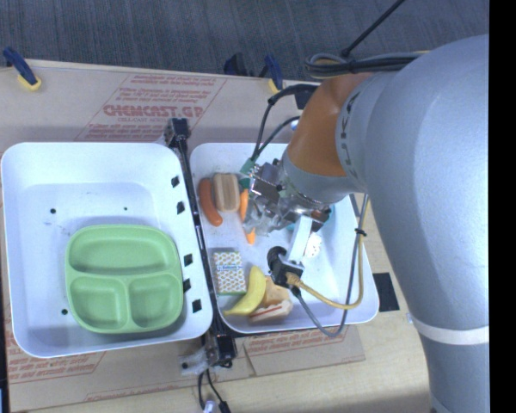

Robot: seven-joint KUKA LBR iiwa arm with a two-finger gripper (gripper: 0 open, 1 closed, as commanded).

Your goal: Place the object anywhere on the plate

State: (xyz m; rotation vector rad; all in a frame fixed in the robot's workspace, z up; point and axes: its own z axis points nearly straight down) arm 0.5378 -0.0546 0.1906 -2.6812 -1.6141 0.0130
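**Asker:** Camera view from above the bench: why was everything laid out the way it was?

**Watcher:** Going from the biggest down: the grey arm with its orange band reached in from the right and hung over the right white bin, because that was where the loose items sat. The left white bin held only the pale green three-compartment plastic plate, lying flat toward its front, well apart from the arm.

**Asker:** And the gripper?

**Watcher:** It sat low among the items, beside an orange carrot-like piece. Its state I could not tell; the wrist and cables hid it, and nothing clearly sat in it.

**Asker:** So where was the object to be moved?

**Watcher:** By my judgement it was in the right bin, not on the plate. Which item was meant, I could not say.

**Asker:** What else crowded it?

**Watcher:** A toy hot dog in a tan bun near the dividing wall, a yellow banana at the front resting against a sandwich-like piece, and a small patterned box. The raised rims between the bins stood in the path to the plate.
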